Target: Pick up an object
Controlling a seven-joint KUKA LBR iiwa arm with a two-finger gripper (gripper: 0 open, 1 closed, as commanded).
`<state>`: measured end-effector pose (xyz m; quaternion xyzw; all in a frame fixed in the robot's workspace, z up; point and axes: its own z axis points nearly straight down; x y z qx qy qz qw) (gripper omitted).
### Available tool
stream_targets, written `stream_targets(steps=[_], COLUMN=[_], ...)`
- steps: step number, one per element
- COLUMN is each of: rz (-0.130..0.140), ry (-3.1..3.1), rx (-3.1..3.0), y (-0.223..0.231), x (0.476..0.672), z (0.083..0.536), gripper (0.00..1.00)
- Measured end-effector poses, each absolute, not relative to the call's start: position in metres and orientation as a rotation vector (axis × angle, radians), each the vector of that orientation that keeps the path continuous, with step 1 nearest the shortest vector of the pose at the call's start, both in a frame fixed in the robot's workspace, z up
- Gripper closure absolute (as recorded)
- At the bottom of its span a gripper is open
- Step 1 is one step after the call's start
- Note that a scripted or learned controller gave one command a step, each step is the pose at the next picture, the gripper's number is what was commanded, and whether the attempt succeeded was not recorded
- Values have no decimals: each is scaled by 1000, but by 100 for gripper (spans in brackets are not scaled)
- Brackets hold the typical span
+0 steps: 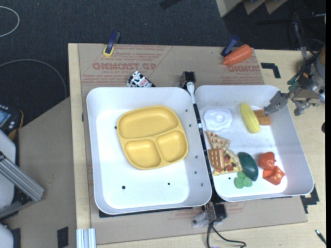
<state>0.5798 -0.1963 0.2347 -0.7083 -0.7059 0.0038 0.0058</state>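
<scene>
gripper: (274, 105) far right edge of right bin (297, 143), open-or-closed state can't tell
target: corn cob (250, 118) just left of it, nearest pick
tip: centre over cob, descend straight, avoid orange piece (263, 120) touching it

Robot body at the right edge of the frame, middle height.

The gripper (275, 103) ends in a dark grey, blocky finger with a lighter metallic sheen along its edge, jutting toward the lower left. Behind it sits a cluttered wrist assembly in grey and black, with small metal brackets, pale plates and what look like dark cables looping above it toward the upper right of the frame. A touch of teal or green shows on the left of this assembly. Finer details such as screws or markings are too blurred to tell.
</scene>
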Motion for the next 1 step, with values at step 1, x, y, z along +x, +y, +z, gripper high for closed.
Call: stream_targets(steps=[1], rz=[0], ry=[-2222], rx=[-2222], y=[-196], x=[582], z=[243], gripper=[0])
